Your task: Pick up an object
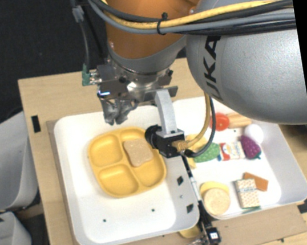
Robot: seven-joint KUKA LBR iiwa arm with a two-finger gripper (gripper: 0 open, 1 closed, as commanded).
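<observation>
Closest to the camera, low in the frame, there's a round cracker-looking disc (216, 200) sitting in a yellow cup, and just right of it a small patterned box (247, 193) with an orange wedge (256, 181) touching its top corner. All in the right bin (292, 175). These look like light plastic toy food, stiff, probably a bit slick. The box has flat sides, so pinching across its narrow width seems the safest bet.

A bit further up: a purple grape-ish thing (251, 146), a white egg shape (253, 131), a small carton (231, 150) and a green piece (207, 154). Rounded ones would likely squirt out of a two-finger pinch.

In the left bin (77, 189), center frame, sits a yellow divided tray (107, 165) with a tan bread slice (138, 151) lying in its upper right compartment. Thin and flat, hard to get under.

Furthest back, the gripper (118, 112) hangs just above the tray's top edge. Can't tell how its fingers are set, too dark and bunched.
</observation>
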